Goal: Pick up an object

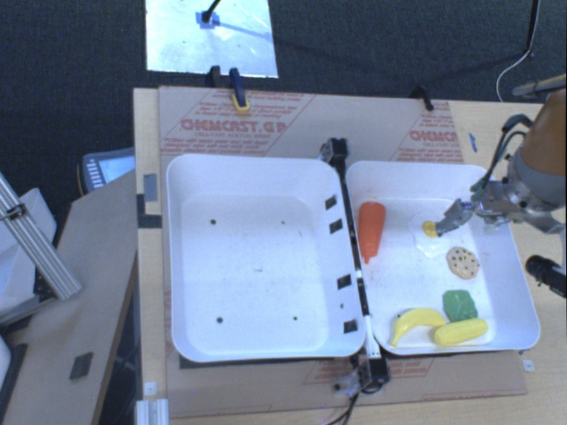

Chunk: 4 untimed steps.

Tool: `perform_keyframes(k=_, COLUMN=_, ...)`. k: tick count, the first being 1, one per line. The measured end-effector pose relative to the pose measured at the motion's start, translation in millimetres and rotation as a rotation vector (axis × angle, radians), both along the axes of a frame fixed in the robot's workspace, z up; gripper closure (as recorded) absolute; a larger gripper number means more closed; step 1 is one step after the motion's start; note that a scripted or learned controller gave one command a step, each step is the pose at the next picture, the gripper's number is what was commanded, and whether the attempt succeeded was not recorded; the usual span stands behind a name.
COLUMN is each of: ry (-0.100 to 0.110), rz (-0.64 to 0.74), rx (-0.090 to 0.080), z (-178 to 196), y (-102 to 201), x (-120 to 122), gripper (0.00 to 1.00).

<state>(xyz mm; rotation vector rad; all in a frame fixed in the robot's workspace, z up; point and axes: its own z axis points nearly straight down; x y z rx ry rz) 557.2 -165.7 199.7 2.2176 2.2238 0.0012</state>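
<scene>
In the right bin (509,264) lie an orange carrot (370,229), a round speckled cookie (462,261), a green block (460,305), a yellow banana (413,321) and a yellow oblong fruit (461,330). My gripper (442,223) reaches in from the right and hangs low over the bin's far middle, above the cookie and to the right of the carrot. A small yellow piece (430,229) sits right at its tip, over a pale translucent patch on the bin floor. Whether the piece is gripped is unclear.
The left bin (190,193) stands beside the right one, with a black-clipped divider (348,237) between them. Cardboard (266,122) lies under both bins. A grey plate (213,25) lies behind the bench. A black part of the arm (547,274) juts over the right rim.
</scene>
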Motion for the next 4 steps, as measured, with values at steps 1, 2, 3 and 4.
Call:
perform_keyframes(k=1, ry=-0.004, rz=0.002, rx=-0.001, z=11, y=0, x=1, gripper=1.00)
perform_keyframes(k=2, ry=-0.013, rz=0.005, rx=-0.001, z=123, y=44, x=-9, gripper=1.00)
perform_keyframes(k=3, ry=-0.013, rz=0.005, rx=-0.001, z=238, y=83, x=8, gripper=1.00)
perform_keyframes(k=4, ry=-0.010, rz=0.008, rx=0.003, z=318, y=161, x=-17, gripper=1.00)
